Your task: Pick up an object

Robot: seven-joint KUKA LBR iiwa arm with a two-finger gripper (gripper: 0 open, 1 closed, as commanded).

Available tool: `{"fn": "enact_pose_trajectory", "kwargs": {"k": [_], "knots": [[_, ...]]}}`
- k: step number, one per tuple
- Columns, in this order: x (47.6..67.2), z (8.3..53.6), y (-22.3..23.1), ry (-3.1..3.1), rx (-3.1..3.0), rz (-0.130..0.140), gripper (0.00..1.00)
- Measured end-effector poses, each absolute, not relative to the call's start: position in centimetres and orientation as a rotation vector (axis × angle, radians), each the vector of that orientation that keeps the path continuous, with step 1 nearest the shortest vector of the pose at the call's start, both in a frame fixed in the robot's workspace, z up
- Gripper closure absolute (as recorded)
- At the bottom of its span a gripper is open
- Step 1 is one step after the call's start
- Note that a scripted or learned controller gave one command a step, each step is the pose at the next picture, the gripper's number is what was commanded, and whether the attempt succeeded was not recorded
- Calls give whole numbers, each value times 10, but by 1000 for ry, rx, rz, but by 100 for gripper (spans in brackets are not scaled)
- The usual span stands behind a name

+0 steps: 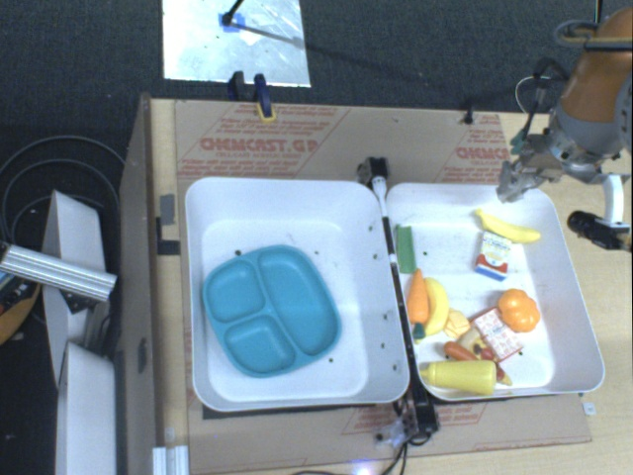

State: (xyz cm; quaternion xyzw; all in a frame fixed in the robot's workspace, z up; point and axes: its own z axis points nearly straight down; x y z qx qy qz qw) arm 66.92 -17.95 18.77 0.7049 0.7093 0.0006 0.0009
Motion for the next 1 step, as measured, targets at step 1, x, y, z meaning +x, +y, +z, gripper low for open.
{"fn": "enact_pose_trajectory", "kwargs": {"k": [1], "knots": [[669,218,-205,2217,2216,4,100]]}}
